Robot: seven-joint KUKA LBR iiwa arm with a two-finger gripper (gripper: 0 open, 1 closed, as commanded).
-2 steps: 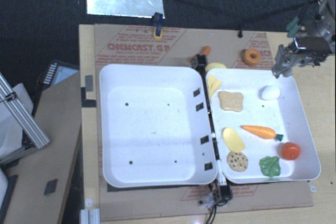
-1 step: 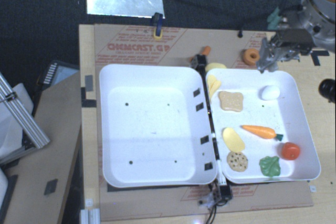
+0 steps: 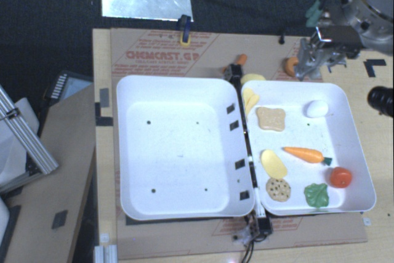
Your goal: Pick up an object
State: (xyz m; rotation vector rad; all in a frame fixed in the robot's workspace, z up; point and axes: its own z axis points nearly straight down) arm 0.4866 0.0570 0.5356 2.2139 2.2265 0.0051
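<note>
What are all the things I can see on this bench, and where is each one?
Shallow white plastic bins: two, white, side by side on the bench.
Slice of toy bread: one, tan, right bin, upper middle.
White toy egg: one, white, right bin, upper right.
Orange toy carrot: one, orange with green tip, right bin, centre.
Yellow oval toy piece: one, yellow, right bin, lower left.
Chocolate-chip toy cookie: one, tan with dark dots, right bin, bottom left.
Green leafy toy piece: one, green, right bin, bottom.
Red toy tomato: one, red, right bin, lower right.
Gripper: one, grey metal, above the right bin's far edge.
</note>
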